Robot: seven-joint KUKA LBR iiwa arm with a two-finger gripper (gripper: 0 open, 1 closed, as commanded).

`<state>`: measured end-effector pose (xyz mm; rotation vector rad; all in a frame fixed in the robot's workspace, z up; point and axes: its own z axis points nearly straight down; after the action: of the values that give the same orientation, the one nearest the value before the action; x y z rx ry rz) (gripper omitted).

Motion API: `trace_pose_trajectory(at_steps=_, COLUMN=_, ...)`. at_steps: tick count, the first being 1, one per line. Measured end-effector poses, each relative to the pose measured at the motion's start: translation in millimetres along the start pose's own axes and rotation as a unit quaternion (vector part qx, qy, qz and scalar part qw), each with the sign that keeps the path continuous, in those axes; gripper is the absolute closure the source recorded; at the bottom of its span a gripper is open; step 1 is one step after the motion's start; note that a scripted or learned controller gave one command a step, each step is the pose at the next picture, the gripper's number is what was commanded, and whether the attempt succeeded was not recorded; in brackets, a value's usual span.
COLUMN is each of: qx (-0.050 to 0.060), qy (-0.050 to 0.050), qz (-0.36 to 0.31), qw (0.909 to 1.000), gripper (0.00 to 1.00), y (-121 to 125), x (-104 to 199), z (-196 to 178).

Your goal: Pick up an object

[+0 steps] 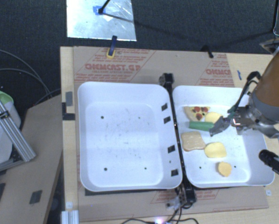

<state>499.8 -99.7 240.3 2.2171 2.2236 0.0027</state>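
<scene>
The right bin (242, 171) holds several toy foods: a pizza slice (196, 111), a yellow round piece (212, 117), a green stick (201, 124), a bread slice (192, 141), a pale yellow piece (215, 150) and a small orange-yellow piece (224, 169). My gripper (218, 126) hangs over the right bin, its dark fingers pointing left toward the green stick and the yellow round piece. I see nothing held between the fingers.
The left bin (125, 139) lies beside the right one, joined by a black clamp strip (172, 134). Both rest on a cardboard sheet (144, 64). A metal plate (101, 13) lies on the floor behind. An aluminium frame (8, 129) stands at the left.
</scene>
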Motion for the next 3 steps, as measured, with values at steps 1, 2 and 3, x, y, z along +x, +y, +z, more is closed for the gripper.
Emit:
trace_pose_trajectory(at_steps=1, qx=-0.004, qy=0.001, qz=-0.005, qw=1.0, gripper=0.0, y=-11.5, x=69.5, z=-76.9)
trace_pose_trajectory(at_steps=2, qx=0.002, qy=-0.002, qz=0.005, qw=1.0, gripper=0.0, y=19.7, x=-38.7, z=31.0)
trace_pose_trajectory(at_steps=3, qx=0.002, qy=-0.001, qz=0.002, qw=1.0, gripper=0.0, y=31.0, x=-54.7, z=162.2)
